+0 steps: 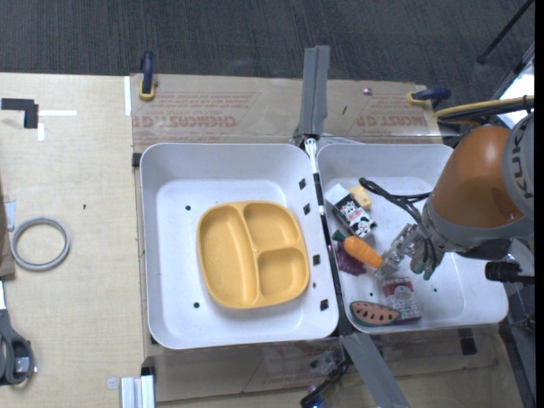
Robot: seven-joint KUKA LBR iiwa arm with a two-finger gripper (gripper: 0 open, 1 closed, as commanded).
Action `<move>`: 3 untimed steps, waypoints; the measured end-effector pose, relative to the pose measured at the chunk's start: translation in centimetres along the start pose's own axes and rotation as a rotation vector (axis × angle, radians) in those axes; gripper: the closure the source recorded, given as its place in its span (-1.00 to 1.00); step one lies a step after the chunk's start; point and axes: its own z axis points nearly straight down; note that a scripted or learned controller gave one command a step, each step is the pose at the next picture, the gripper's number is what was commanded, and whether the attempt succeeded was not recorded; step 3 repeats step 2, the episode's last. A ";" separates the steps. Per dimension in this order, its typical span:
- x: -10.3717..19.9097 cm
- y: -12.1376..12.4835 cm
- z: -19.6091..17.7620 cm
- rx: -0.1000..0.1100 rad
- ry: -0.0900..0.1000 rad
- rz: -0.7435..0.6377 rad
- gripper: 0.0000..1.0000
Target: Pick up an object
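Gripper low in the right bin

The gripper hangs over the right bin, just right of the orange carrot; I cannot tell whether it is spread or pinching anything.

The divided plate lies in the left bin. Right of it, in the right bin, the carrot lies nearest the plate; the small carton behind the carrot, the watermelon slice before it, and perhaps a packet beside that slice.
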 end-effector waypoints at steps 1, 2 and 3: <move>-1.0 7.4 -9.1 0.001 0.001 0.257 1.00; -0.3 9.3 -9.0 0.004 0.002 0.765 1.00; -0.3 9.3 -9.0 0.004 0.002 0.765 1.00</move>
